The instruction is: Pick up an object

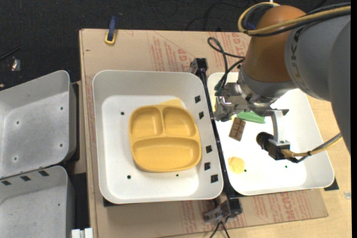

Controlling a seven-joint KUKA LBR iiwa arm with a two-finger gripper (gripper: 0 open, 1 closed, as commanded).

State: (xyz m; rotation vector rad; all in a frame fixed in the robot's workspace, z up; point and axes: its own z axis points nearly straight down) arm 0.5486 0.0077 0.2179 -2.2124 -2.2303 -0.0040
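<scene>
Over the right bin [312, 175] hangs the arm [312, 47], grey with its orange band, reaching in from the right and hiding much of that bin's upper half. The left bin [111, 175] sits just beside it, their rims touching along the middle of the bench [145, 42]. A yellow tray [165, 138] with three compartments lies flat in the left bin, near its centre. The gripper [240, 111] hangs low near the right bin's left wall, and whether it is wide, narrow or holding anything cannot be told from this view. Just below it a brown block [237, 129] lies on the bin floor, with a green piece [254, 117] just beside it, partly under the wrist. Nearer the front rim lies a small yellow lump [236, 164], apart from the others.
</scene>
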